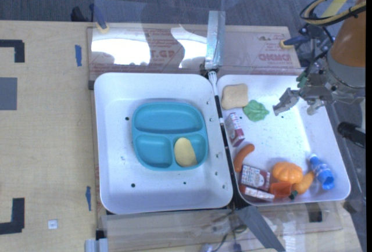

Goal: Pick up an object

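The gripper (297,101) hangs over the upper right part of the right bin (340,155) with its fingers spread and nothing between them, just right of the green leaf toy (256,110), which lies beside the tan bread slice (235,96) at the bin's top left corner. Down the bin's left wall a small can (235,129) lies with its long axis running top to bottom, and below it the orange sausage (243,155) slants from lower left to upper right. Along the bottom edge the red carton (254,180), orange pumpkin (288,173) and blue bottle (321,172) crowd together, leaving bare floor in the bin's middle; in the left bin (110,152) a yellow lemon (185,152) sits upright in the lower right compartment of the teal tray (165,120)
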`<state>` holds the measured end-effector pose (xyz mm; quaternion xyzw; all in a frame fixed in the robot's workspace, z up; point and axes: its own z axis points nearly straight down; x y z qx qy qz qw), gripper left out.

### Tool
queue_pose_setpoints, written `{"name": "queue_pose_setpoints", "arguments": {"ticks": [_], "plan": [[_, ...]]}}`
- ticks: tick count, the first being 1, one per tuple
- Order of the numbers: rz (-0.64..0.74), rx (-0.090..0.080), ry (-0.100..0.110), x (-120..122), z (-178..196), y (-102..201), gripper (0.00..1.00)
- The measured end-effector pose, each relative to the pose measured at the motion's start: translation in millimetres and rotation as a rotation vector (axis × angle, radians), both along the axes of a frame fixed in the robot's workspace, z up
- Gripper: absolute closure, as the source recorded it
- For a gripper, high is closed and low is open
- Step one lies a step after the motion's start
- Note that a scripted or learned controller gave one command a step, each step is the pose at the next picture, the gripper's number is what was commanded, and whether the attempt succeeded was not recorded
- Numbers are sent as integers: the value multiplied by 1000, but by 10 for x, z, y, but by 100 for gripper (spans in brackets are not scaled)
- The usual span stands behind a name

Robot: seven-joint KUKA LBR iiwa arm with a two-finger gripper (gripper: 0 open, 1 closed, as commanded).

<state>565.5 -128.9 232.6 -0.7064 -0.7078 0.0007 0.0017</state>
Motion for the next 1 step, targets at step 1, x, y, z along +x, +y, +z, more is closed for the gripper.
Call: {"name": "queue_pose_setpoints", "arguments": {"ticks": [1], "plan": [[-137,-1,5,-881,-841,-632,0]]}}
